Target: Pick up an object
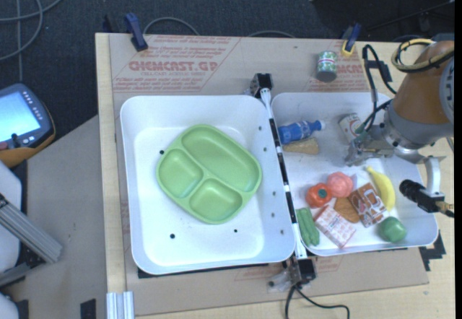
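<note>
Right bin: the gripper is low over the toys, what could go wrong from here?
1. The toys lie packed together: banana, pink ball and cracker pack touch or nearly touch, so a descent may hit two at once.
2. The gripper sits between the blue bottle and the banana, so it may close on nothing.

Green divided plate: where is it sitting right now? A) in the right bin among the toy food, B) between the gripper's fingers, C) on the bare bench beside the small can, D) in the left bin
D: the green divided plate lies flat on the floor of the left bin, while the toy food, such as the banana, sits in the right bin.
</note>
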### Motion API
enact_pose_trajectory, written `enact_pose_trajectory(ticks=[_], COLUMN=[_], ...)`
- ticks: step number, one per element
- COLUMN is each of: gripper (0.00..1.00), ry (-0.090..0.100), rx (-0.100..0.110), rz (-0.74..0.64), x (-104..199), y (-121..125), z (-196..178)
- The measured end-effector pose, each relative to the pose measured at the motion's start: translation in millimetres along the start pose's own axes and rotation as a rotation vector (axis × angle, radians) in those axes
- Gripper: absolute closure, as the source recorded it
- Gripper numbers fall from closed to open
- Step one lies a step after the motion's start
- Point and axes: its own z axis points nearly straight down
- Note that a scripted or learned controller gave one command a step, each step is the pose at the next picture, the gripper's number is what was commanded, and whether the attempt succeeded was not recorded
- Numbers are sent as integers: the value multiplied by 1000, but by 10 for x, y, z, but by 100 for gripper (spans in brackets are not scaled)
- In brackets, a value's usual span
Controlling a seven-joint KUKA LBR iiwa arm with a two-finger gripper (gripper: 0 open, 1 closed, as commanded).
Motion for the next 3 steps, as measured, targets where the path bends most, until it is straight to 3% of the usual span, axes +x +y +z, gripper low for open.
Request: enact_pose_trajectory(ticks=[1,2,3], gripper=[100,100,0], ry=[-4,-1,-1], rx=[-6,-2,-1], rz=[2,-2,-1], x=[-368,-250,-254], y=[246,290,285], z=[-536,-631,-623])
